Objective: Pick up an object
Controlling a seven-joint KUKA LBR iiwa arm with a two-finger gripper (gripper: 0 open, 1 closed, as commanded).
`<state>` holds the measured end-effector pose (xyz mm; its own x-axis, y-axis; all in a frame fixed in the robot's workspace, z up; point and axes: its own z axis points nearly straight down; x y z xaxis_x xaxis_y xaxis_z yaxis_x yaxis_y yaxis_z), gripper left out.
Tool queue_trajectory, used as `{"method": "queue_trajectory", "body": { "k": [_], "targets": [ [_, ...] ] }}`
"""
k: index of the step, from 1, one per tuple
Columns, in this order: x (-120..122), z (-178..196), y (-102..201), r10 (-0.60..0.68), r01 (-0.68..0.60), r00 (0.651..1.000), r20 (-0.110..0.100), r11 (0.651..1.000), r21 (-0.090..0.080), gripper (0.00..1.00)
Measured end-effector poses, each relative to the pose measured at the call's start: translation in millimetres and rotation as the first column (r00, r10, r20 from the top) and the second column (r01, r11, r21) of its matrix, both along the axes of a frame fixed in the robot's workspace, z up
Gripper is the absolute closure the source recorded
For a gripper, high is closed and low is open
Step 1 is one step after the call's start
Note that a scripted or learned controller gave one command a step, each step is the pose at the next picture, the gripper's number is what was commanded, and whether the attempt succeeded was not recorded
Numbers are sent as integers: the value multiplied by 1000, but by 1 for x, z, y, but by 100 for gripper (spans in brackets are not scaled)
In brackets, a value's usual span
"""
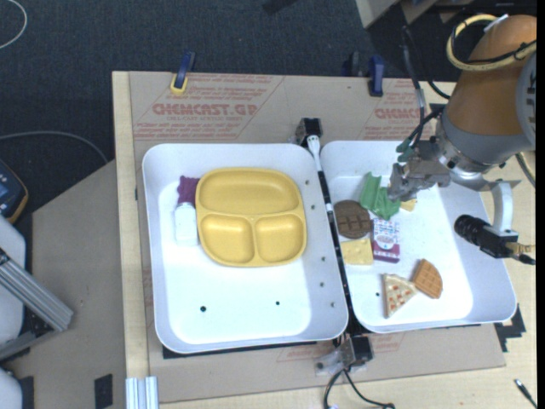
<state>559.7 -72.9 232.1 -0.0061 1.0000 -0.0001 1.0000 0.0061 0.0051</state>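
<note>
The right bin (477, 301) holds several toy foods: a green piece (371, 196), a round brown cookie (352, 219), a yellow cheese slab (358, 252), a small red and white packet (387, 239), a pizza slice (396, 293) and a brown waffle piece (427, 279). My gripper (402, 191) hangs low over the upper part of this bin, right beside the green piece and touching or almost touching its right edge. A small yellow bit (410, 204) shows just under the gripper. The grey and orange arm (490, 83) reaches in from the upper right.
The left bin (247, 313) carries a yellow divided plate (251, 215) with a purple and white item (185, 209) at its left side. A black cylinder (479, 233) juts in over the right bin's right rim. Clamps sit along the bench's far edge.
</note>
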Motion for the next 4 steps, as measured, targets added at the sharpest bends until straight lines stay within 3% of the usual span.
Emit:
{"method": "queue_trajectory", "body": {
  "k": [2, 3, 4],
  "targets": [
    [57, -8, 95, -1, 1, 1000, 0, 1000, 1, 100],
    [69, 2, 141, 0, 0, 1000, 0, 1000, 2, 100],
    [66, 2, 138, -5, 5, 1000, -5, 1000, 0, 100]
  ]
}}
